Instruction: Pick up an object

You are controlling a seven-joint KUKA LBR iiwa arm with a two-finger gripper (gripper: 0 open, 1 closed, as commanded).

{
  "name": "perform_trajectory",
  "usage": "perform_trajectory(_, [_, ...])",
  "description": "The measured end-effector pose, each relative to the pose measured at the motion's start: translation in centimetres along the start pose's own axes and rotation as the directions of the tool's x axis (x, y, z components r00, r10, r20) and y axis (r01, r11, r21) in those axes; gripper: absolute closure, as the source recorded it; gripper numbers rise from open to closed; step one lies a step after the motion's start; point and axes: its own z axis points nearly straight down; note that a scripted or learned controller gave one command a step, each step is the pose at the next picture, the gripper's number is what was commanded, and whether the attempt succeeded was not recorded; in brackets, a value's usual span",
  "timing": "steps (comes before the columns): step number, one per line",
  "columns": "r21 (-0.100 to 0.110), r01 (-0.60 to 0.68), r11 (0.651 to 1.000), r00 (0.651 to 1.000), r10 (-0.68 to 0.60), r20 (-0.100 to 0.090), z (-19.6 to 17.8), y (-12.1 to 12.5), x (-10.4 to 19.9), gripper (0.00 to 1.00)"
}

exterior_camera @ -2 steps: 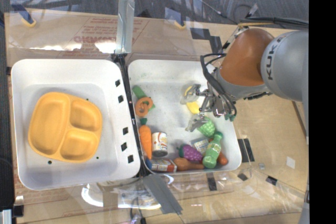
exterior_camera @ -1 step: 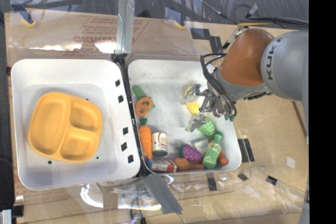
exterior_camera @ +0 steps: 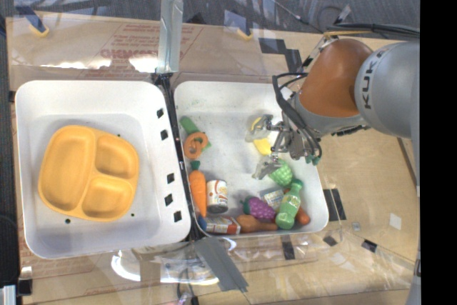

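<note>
Camera view, looking down on the worktop point(exterior_camera: 214, 46), brown and covered in clear taped film.

Item 1: left bin point(exterior_camera: 28, 225), white and shallow. It holds 1 yellow divided tray point(exterior_camera: 87, 173) with 3 compartments, lying flat near the bin's middle.

Item 2: right bin point(exterior_camera: 228, 96), white, set just beside the left bin. Its contents crowd the lower and left parts.
- Green-and-orange piece point(exterior_camera: 193, 139) near the left wall, upper part.
- Toy carrot point(exterior_camera: 198, 192), lying lengthwise along the left wall below that piece.
- Small can point(exterior_camera: 216, 195) with a white and red label, just beside the carrot.
- Red-labelled packet point(exterior_camera: 221, 226) at the lower left corner.
- Purple grape bunch point(exterior_camera: 261, 208) along the lower wall.
- Green bottle point(exterior_camera: 289, 206), tilted, just right of the grapes.
- Green knobbly fruit point(exterior_camera: 281, 173), directly under the pincer's tips.
- Yellow object point(exterior_camera: 263, 146), partly hidden by the pincer, near the bin's middle right.

Item 3: arm point(exterior_camera: 389, 86), grey with an orange band point(exterior_camera: 330, 80), reaching in from the right over the right bin's upper right portion.

Item 4: pincer point(exterior_camera: 275, 150), low over the bin, between the yellow object and the green knobbly fruit. Whether its fingers are released or clenched cannot be told; cabling and metal parts blur together here. Nothing is clearly seen gripped between them.

Obstructions: the green fruit, green bottle and grapes sit packed close together just below the pincer.
</note>
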Motion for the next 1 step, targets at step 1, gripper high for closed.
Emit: perform_trajectory(1, [0.0, 0.0, 1.0, 1.0, 0.0, 0.0, 0.0, 0.0, 0.0, 0.0])
